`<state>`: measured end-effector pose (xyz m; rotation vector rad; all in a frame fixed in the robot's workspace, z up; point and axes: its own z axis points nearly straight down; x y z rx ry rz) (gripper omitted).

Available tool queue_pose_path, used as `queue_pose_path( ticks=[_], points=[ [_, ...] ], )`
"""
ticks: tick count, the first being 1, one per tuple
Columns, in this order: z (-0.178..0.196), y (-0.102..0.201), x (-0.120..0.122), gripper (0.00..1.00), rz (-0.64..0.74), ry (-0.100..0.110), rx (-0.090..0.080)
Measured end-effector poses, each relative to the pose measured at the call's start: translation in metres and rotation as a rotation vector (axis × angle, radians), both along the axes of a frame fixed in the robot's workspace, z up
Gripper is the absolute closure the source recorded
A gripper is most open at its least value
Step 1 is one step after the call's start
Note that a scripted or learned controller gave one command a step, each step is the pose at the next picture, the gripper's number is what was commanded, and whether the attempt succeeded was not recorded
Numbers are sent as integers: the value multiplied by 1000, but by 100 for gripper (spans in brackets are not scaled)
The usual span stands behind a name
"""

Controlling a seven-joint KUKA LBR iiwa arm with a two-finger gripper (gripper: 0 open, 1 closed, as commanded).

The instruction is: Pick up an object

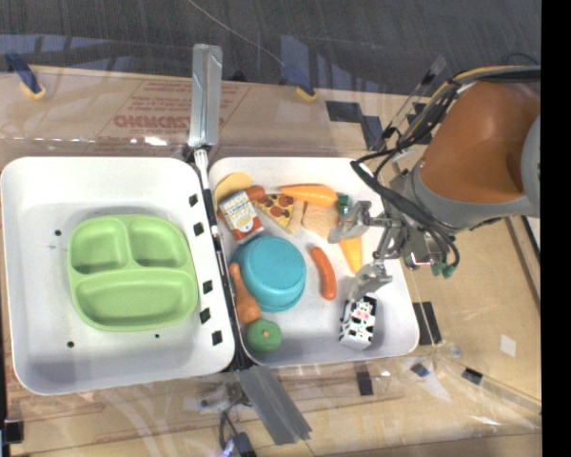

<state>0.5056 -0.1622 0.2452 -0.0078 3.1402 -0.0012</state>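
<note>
Two fingers of the gripper (364,244) stand spread, nothing between them, over the right bin (400,336), straddling a yellow wedge (351,251), probably lining up a grab. A sausage (324,271) lies just left, a cow-patterned carton (359,321) nearer. The left bin (29,350) holds a green tray (131,271).
</note>
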Motion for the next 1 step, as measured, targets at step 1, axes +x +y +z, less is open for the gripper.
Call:
queue_pose_path(
  ticks=[1],
  points=[
    [-152,-20,-23,0,22,0,-1]
  ],
)
